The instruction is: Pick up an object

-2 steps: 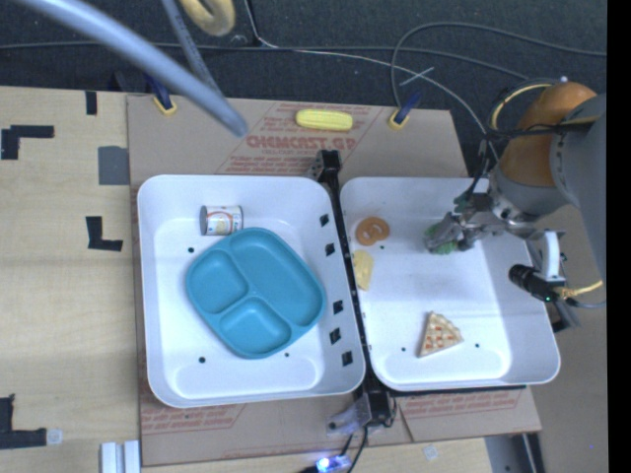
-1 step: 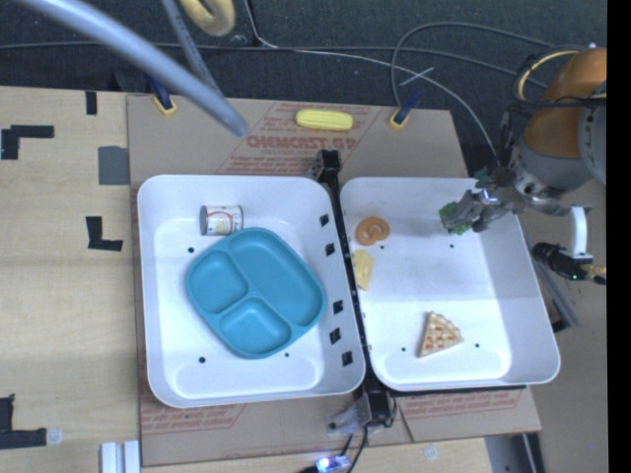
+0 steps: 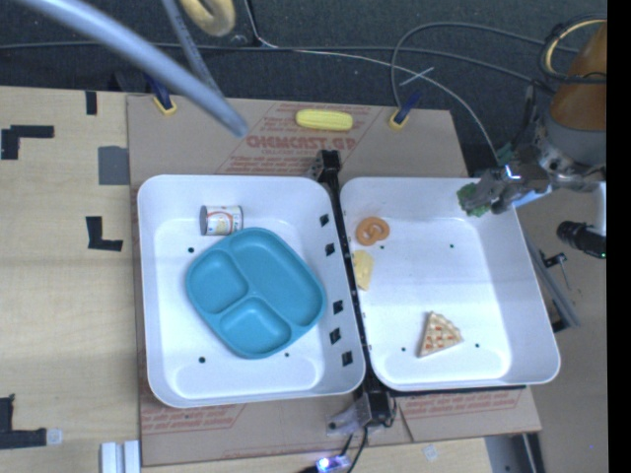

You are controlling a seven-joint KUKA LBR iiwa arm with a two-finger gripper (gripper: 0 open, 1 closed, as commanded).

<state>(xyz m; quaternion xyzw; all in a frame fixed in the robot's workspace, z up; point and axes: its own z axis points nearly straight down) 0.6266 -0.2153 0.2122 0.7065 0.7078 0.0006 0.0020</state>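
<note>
My surface (image 3: 59, 264) is pale wood with a brown cardboard sheet (image 3: 286, 146) laid over it; red print runs across the cardboard above the bins, but I cannot read it. The left bin (image 3: 158, 294) and the right bin (image 3: 493, 264) sit side by side on that sheet, touching along a black seam. The largest thing is the blue divided tray (image 3: 254, 291), lying flat in the middle of the left bin, three compartments, set at a slant. Just beside its upper left corner a small can (image 3: 221, 220) lies on its side, white with an orange label too small to read. In the right bin, a pizza slice (image 3: 438, 334), tan with red spots, lies toward the near wall. An orange pretzel (image 3: 372, 231) sits near the far left corner, and a pale yellow piece (image 3: 363, 269) lies just below it against the seam. A yellow banana-like piece (image 3: 323, 119) rests on the cardboard beyond the bins. My tool (image 3: 480, 197) hangs over the right bin's far right corner; its tip looks greenish and blurred, and I cannot tell how it stands.
</note>
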